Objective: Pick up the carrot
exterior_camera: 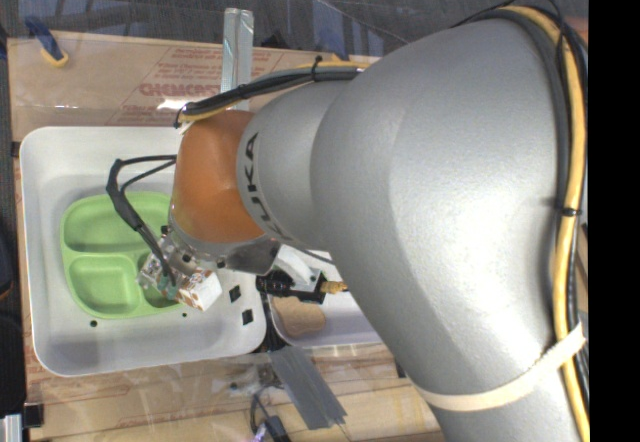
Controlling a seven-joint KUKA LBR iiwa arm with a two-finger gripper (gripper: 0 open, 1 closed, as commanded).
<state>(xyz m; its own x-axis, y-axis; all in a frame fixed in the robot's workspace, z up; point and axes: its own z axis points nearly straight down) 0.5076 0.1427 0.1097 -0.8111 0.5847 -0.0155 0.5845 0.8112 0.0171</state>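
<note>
My arm's large grey body fills the right and middle of the camera view, with its orange band (210, 180) over the left bin (45, 230). The gripper (175, 282) hangs low at the right edge of a green divided tray (100, 250) lying in that bin. Its tip is a small cluster of metal and white parts. A carrot cannot be made out; the arm hides much of both bins.
The right bin (340, 330) is mostly hidden under the arm; a tan round object (298, 318) peeks out at its near left corner. Black cables (130, 200) loop over the tray. Brown cardboard (150, 80) lies behind the bins.
</note>
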